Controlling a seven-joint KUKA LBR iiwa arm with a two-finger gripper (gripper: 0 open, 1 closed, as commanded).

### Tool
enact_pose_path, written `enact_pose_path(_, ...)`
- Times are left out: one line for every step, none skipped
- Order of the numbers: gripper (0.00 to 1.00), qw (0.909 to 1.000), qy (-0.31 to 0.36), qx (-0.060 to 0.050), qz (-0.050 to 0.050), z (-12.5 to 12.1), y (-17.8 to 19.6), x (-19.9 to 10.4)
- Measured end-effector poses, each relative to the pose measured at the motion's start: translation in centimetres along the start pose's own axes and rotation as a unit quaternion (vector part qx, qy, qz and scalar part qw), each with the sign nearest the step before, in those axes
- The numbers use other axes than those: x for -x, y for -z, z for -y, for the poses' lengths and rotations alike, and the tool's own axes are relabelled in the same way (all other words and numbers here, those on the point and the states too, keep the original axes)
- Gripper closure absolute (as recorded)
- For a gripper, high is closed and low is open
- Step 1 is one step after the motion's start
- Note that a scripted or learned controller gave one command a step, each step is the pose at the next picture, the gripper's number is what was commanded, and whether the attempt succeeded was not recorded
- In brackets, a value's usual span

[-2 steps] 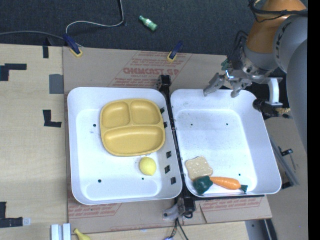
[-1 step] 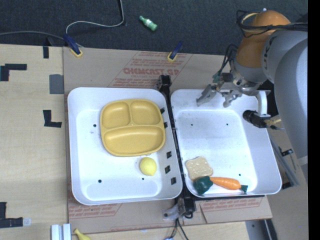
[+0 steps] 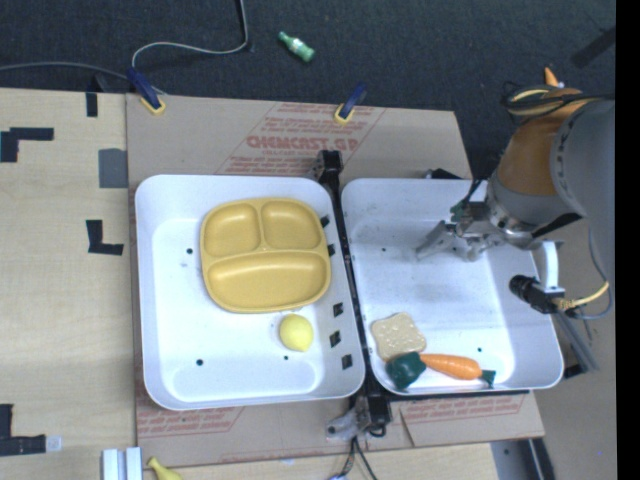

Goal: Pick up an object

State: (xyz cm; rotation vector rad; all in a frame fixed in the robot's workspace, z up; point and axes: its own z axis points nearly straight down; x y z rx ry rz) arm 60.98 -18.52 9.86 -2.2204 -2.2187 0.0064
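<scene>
**Jaws over the right bin, nothing between them**

Camera view: You have two white bins side by side on the cardboard-covered desk [image 3: 420,138]. The left bin [image 3: 160,298] holds a yellow three-compartment tray [image 3: 266,253] in its upper half; a small yellow ball-like item [image 3: 296,332] lies just below the tray's lower edge, apart from it. The right bin [image 3: 520,353] has its contents gathered at the near edge: a tan slice of toy bread [image 3: 397,333], a dark green piece [image 3: 405,370] touching the bread's lower side, and an orange carrot [image 3: 450,366] lying flat just right of the green piece, its green tip pointing right.

The arm comes in from the right, orange band visible above the wrist. The jaws [image 3: 436,241] sit over the bare upper part of the right bin, pointing left. They look spread apart and no object is between them. The bread, green piece and carrot are well apart from them, lower in the same bin.
</scene>
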Motion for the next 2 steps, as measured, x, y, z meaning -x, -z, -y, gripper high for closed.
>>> enact_pose_path(0.00, 1.0000, 0.001, 0.003, 0.001, -4.5, 6.5, 3.9)
enact_pose_path(0.00, 1.0000, 0.001, 0.003, -0.001, 1.3, -1.2, -1.6)
